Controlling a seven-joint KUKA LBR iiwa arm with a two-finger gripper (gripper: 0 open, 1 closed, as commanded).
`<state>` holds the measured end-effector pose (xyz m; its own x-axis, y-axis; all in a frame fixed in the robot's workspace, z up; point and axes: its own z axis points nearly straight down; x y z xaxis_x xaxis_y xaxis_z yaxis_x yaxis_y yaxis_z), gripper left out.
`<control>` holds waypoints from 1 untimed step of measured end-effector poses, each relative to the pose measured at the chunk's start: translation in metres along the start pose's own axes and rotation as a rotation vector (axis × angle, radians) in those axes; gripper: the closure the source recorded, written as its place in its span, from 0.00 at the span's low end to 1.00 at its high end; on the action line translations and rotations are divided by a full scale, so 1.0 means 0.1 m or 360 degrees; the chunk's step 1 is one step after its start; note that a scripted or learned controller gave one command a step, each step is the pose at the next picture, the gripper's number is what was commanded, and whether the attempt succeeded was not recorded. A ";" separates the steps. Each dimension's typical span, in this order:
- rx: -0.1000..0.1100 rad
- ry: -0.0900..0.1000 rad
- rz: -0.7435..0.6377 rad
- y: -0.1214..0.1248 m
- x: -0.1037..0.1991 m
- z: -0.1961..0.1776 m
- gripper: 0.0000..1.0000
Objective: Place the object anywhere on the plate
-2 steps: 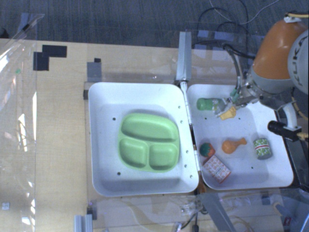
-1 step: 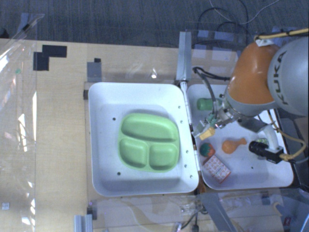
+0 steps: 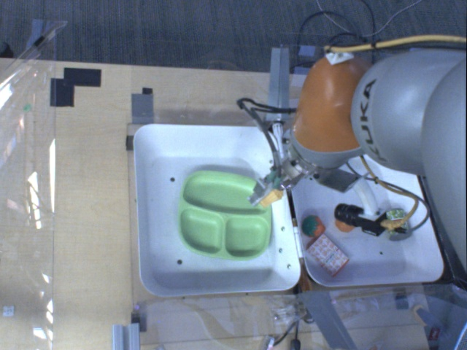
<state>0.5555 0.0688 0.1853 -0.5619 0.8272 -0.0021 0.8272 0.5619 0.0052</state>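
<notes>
A green plate [image 3: 219, 214] with three compartments lies in the left white bin [image 3: 157, 195]. My gripper [image 3: 265, 194] hangs over the plate's right rim, beside the large upper compartment. It is shut on a small yellow object [image 3: 271, 195] that shows between the fingertips. The object is held just above the plate's edge, and I cannot tell whether it touches the plate.
The right bin [image 3: 408, 268] holds a small red and green ball [image 3: 314, 226], an orange piece [image 3: 344, 225] and a checkered block [image 3: 326, 254]. The wall between the two bins runs just right of the gripper. The grey arm covers the right bin's back part.
</notes>
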 end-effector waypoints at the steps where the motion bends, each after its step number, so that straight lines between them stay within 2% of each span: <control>1: 0.0000 0.0000 0.0001 0.00 0.00 0.00 0.00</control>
